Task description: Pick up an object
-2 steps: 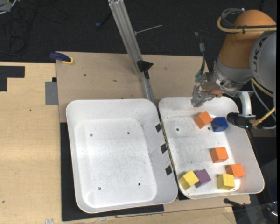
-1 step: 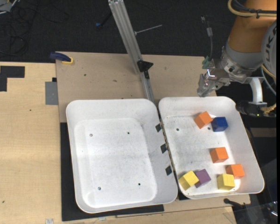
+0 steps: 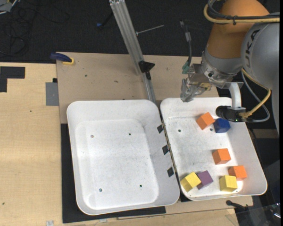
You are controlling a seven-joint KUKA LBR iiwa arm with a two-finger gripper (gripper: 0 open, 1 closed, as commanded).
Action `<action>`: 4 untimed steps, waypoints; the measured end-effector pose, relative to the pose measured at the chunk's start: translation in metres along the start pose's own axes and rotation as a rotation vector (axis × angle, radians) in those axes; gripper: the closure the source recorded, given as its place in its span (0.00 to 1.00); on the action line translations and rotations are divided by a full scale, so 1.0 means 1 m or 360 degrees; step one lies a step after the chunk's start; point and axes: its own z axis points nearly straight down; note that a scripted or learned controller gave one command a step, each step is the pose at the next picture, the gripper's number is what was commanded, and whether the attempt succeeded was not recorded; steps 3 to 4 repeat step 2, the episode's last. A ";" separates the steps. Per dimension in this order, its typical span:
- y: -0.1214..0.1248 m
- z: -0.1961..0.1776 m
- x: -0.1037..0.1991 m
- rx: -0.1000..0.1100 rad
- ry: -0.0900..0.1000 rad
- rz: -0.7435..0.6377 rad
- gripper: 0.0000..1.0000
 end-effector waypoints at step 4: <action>0.004 0.005 0.111 -0.0003 -0.0001 0.0000 1.00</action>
